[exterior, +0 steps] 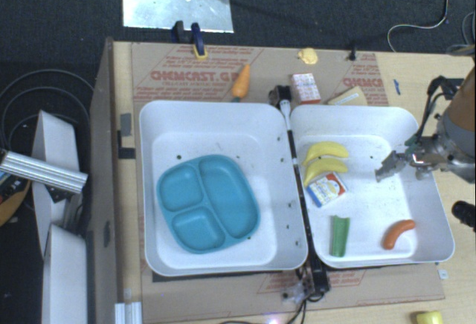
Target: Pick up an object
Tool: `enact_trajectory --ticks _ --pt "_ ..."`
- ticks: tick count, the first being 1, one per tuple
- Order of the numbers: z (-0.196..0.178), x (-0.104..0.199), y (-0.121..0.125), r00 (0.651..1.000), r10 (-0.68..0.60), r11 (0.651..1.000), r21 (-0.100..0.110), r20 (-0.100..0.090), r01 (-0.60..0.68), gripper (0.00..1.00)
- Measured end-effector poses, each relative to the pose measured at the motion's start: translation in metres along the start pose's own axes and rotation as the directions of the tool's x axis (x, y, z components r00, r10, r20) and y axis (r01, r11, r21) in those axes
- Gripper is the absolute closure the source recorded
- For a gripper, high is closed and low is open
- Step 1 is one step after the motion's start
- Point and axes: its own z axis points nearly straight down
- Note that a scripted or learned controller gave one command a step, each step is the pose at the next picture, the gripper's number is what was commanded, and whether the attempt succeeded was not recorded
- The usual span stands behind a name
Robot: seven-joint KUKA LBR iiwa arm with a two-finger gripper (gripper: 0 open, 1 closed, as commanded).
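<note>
Hovering pincer (388, 166) spread, grasping nothing, two bananas (326, 159), one carton (326, 188), one green stick (339, 235), one sausage (398, 234)

Right bin (428, 229) has two yellow bananas (326, 159), a small carton (326, 189), a green stick (339, 235) and an orange sausage (398, 234), all lying flat.

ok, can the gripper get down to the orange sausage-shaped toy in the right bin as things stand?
Probably yes. The orange sausage-shaped toy lies alone near the right bin's front right corner, apart from the green stick. The gripper hovers over the same bin, with nothing between.
</note>
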Motion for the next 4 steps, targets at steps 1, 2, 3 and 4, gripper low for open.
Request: enact_trajectory --ticks 1,2,3,4 --pt "0.026 0.060 -0.034 1.000 -0.004 1.000 0.005 -0.003 0.004 0.00" --pt "0.088 0.088 -0.034 1.000 -0.003 1.000 0.007 -0.003 0.003 0.00" --pt "0.125 0.067 -0.033 1.000 0.004 1.000 0.003 -0.002 -0.004 0.00" --pt "0.122 0.009 0.093 1.000 -0.004 1.000 -0.006 0.005 0.004 0.00"
